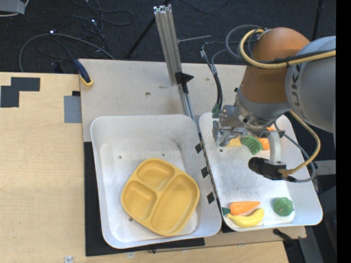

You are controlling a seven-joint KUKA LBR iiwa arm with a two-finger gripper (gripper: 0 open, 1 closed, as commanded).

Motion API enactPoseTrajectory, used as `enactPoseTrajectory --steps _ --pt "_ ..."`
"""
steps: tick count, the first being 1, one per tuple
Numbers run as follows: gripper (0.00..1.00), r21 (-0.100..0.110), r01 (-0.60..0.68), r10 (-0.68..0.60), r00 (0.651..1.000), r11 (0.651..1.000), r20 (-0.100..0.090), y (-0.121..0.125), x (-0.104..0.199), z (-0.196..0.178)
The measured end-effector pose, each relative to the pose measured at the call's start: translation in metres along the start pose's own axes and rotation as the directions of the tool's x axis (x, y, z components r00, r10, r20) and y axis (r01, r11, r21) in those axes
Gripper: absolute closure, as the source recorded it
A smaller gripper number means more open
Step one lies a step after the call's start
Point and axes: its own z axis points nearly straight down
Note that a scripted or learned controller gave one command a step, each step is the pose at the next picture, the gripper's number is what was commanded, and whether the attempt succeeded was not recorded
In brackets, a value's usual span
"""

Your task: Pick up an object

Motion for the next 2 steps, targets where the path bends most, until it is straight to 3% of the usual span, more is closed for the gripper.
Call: enactPoseTrajectory --steps 1,2 --pt "1.00 0.003 0.000 0.000 1.000 1.000 0.000 -0.004 0.054 0.022" --pt "1.00 0.000 0.001 -0.001 1.000 1.000 0.000 -0.011 0.106 0.015"
